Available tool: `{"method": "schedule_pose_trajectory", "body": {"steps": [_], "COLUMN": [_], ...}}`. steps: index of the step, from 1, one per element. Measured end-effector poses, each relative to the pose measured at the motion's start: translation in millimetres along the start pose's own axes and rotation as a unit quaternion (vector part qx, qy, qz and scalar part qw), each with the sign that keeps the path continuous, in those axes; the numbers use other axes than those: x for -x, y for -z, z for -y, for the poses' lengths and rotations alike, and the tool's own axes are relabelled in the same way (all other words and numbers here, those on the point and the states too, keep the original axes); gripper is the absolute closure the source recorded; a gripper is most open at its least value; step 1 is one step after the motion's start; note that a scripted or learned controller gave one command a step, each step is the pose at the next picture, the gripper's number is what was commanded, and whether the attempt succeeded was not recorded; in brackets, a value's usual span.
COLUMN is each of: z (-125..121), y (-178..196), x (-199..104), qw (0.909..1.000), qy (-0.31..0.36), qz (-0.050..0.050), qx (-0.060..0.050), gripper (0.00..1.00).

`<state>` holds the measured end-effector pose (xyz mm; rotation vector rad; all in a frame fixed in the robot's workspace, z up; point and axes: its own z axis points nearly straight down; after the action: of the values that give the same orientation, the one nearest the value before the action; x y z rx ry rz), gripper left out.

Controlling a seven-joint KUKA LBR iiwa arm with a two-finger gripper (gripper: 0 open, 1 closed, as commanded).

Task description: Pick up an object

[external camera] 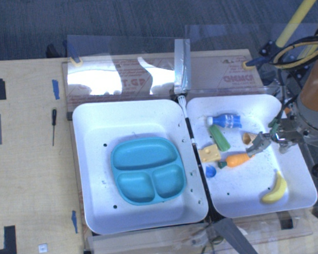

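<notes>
Overhead view of the two bins; the gripper (256,145) is reaching in from the right over the right bin (297,168) and is hanging just above the carrot (237,160), its grey fingers (259,143) slanting down towards the carrot's right end; whether those fingers are spread or closed is not resolvable here, and nothing is visibly lying between them. The carrot is lying near the bin's middle, just left of and below the fingertips, apparently close or touching; the cheese wedge (209,153) and green stick (220,138) are crowding its left side. To grasp well, the arm would be centring across the carrot's narrow width and descending squarely, avoiding those neighbours; the banana (276,189), well apart, is offering a freer alternative.
</notes>
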<state>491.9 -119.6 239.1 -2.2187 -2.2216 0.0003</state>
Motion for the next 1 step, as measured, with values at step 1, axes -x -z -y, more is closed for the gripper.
{"method": "schedule_pose_trajectory", "body": {"steps": [1], "z": [-49.0], "y": [-87.9], "x": [-3.3], "qw": [0.9836], "qy": [0.180], "qz": [0.000], "qx": [-0.001], "gripper": [0.00]}}
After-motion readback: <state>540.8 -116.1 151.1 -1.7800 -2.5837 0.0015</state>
